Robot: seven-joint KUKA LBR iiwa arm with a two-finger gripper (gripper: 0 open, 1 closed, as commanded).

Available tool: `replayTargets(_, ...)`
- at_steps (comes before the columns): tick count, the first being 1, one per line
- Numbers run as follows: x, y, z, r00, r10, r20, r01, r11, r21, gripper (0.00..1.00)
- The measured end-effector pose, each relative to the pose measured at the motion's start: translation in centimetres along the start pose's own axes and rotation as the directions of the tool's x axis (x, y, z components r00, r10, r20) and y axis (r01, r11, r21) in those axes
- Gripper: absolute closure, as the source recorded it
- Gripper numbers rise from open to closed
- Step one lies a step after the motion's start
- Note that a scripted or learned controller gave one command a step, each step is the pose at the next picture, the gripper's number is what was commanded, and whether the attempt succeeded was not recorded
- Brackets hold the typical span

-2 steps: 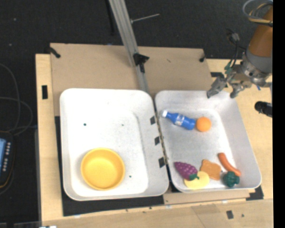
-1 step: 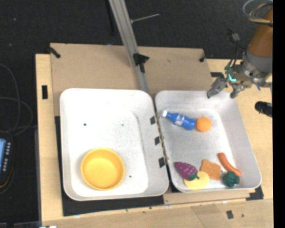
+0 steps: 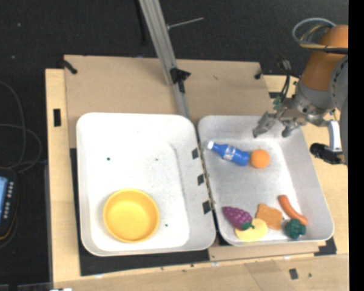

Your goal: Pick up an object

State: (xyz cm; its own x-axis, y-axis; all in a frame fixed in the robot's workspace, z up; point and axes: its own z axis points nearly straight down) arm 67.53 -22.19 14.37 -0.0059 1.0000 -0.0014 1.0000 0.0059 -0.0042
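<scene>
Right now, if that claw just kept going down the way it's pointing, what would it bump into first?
Most likely the bare white floor of the right bin. The claw hangs over its upper right part, open and holding nothing. The orange ball and blue bottle lie a little below and to the left, though depth is hard to judge from above.

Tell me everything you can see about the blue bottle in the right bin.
The blue bottle is small, looks plastic, and has a white cap end and a pale label band. It lies on its side in the upper half of the right bin, cap pointing to the upper left. Its base end touches or nearly touches the orange ball. The hand is above and to its right, apart from it.
</scene>
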Motion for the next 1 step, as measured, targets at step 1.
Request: replayTargets(1, -0.05, -0.04, 4.50, 1.000, -0.002, 0.001, 0.002, 1.000, -0.002, 0.00)
